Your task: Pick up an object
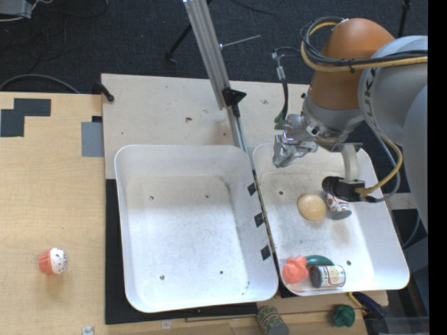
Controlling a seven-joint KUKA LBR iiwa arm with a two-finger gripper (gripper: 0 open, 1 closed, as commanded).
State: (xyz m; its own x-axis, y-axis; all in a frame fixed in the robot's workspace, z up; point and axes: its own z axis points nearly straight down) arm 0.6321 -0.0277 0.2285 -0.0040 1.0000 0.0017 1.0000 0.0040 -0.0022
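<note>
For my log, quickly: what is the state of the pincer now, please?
Pincer: above the right bin's far end; open or closed cannot be told.

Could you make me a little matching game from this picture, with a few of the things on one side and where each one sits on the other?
Things:
1. tan egg-shaped object
2. small jar
3. orange and white toy
4. gripper

Places:
A. on the wooden surface, left of both bins
B. near the front edge of the right bin, beside a pink object
C. over the back end of the right bin
D. around the middle of the right bin

Pairs: 1-D, 2-B, 3-A, 4-C
</note>
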